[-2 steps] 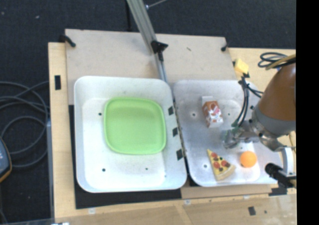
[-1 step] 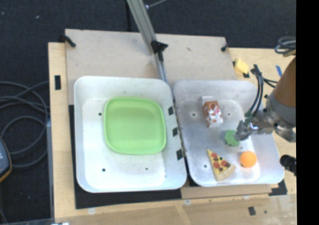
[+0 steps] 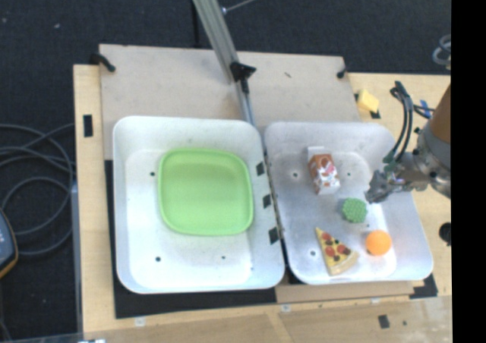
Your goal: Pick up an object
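Observation:
In the right bin (image 3: 300,258) lie a red and white carton (image 3: 323,171), a green round toy (image 3: 354,210), a pizza slice (image 3: 335,251) and an orange ball (image 3: 378,243). My gripper (image 3: 380,187) hangs at the bin's right side, just up and right of the green toy and above the orange ball. Nothing shows between its fingers.
The left bin (image 3: 137,258) holds a green square plate (image 3: 205,192). A metal pole (image 3: 216,26) slants down from the top to the gap between the bins. A small yellow block (image 3: 368,102) sits on the bench beyond the right bin.

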Robot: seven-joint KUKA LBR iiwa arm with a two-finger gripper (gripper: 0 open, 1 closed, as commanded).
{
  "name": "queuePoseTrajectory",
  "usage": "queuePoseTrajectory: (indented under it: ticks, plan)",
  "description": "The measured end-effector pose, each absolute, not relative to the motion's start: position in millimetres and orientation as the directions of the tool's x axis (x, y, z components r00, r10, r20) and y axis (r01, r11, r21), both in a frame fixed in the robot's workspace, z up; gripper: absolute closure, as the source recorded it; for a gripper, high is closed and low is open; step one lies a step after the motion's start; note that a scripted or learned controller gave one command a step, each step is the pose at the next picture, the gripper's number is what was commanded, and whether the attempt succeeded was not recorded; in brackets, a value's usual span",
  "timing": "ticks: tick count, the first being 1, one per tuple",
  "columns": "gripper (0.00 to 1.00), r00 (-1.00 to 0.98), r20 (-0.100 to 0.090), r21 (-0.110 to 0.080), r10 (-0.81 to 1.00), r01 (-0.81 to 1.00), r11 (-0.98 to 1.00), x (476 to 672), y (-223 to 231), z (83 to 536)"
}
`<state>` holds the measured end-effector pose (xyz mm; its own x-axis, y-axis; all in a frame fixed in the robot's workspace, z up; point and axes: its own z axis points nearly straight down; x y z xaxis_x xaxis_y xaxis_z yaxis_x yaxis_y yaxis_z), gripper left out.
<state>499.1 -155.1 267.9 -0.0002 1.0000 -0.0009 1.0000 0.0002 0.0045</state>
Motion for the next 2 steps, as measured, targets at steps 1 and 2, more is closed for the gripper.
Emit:
queuePoseTrajectory:
  ticks: [1,2]
  plan:
    - [1.0,0.0,0.0,0.003,1.0,1.0,0.0,499.7,-155.5,291.2]
    - [1.0,-0.004,0.0,0.0,1.0,1.0,0.004,508.3,-98.9,276.5]
